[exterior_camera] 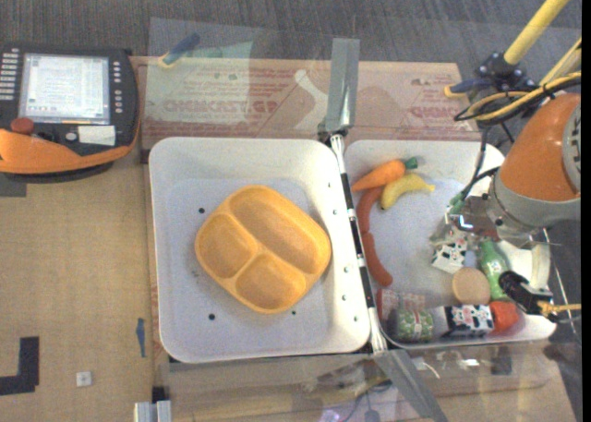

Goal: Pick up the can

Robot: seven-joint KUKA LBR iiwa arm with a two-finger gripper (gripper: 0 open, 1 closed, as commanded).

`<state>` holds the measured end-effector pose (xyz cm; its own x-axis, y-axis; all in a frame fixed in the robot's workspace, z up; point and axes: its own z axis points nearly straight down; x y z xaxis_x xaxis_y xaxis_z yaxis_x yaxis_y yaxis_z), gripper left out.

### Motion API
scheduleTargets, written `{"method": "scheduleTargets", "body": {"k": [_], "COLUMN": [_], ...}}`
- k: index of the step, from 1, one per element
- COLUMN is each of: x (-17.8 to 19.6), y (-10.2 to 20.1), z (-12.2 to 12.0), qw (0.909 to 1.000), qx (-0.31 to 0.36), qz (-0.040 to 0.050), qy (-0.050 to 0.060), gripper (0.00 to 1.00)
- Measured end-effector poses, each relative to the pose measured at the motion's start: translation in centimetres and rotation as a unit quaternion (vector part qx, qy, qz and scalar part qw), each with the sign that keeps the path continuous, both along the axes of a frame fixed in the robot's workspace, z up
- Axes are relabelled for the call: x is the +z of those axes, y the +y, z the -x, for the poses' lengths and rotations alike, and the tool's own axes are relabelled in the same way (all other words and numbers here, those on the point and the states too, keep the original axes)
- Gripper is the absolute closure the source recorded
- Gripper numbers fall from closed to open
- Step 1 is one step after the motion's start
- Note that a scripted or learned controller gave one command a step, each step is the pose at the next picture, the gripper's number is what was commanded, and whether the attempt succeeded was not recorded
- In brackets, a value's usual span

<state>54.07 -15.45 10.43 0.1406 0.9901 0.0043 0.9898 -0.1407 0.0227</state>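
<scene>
Camera view: gripper poised in the approach step, grip state unclear.
The can lies below-left of it; next it must descend there.

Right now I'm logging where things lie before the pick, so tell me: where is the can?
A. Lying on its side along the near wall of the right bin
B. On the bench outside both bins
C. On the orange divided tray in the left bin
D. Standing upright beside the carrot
A: the can lies on its side against the near wall of the right bin, left of the cow-print carton.
</scene>
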Motion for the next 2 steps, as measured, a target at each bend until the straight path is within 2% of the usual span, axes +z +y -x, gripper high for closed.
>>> {"method": "scheduleTargets", "body": {"k": [1,2], "x": [-0.9,-0.9], "y": [3.3,5.4], "z": [-1.6,-4.6], "qw": [0.976,0.9306], "qx": [-0.218,-0.366], "qz": [0.001,-0.003], "qy": [0.0,0.0], "gripper": [1.0,1.0]}}
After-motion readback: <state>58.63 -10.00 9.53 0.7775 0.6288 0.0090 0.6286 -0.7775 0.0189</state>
